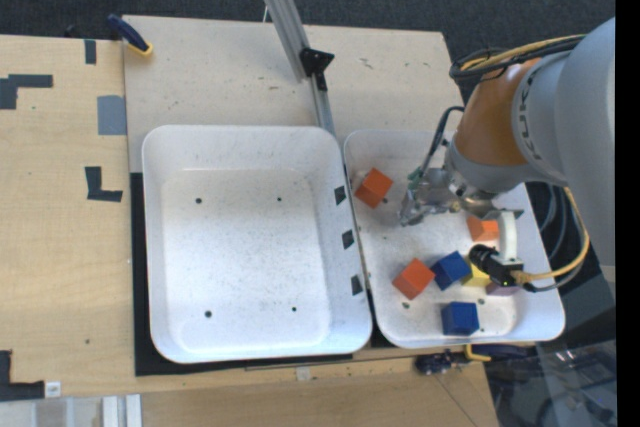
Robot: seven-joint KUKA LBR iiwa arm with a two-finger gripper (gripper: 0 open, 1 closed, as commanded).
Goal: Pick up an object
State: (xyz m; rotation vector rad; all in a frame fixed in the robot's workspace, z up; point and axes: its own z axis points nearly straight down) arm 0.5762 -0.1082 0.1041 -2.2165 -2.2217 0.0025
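A: Item one, the right bin (380,147), right of centre in the frame. Contents?

B: Orange cube (374,187) at its upper left; second orange cube (412,278) lower centre; blue cube (451,269) just right of that; another blue cube (460,317) near the lower rim. A small orange piece (483,228) at the right, partly behind the wrist.

A: Item two, the left bin (240,140)?

B: White, shallow, nothing listed in it. Both sit on the worktop (60,215).

A: Item three, the hand (412,211)?

B: Low inside the right bin, between the upper orange cube and the cluster below. Whether the tips are apart or together, I cannot tell; nothing is seen between them.

A: Step in hand?

B: By my reading, the approach: no object taken yet. The upper orange cube is nearest, just to the left. Next move calls for centring over one cube, descending around it, closing, then lifting.
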